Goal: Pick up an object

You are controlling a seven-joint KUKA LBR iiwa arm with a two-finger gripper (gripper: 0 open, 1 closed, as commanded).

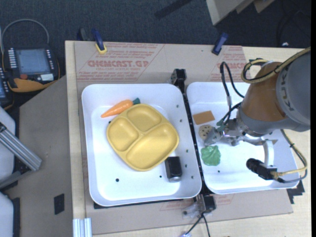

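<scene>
The right bin [224,179] holds a green leafy toy [211,155], a round speckled cookie [205,131] and a flat brown square [203,117]. My gripper [216,135] reaches in from the right and sits low over the left part of this bin, just right of the cookie and above the green toy. The wrist hides the space between its fingers. In the left bin [94,147] lie a yellow divided plate [142,137], an orange carrot [117,108] at the plate's upper left, and a small black block [173,167] at its lower right.
The grey arm with its orange band [264,102] covers the upper right of the right bin, with cables looping over it. A black divider strip [190,132] runs between the bins. A pendant [30,63] lies off the bench at the far left.
</scene>
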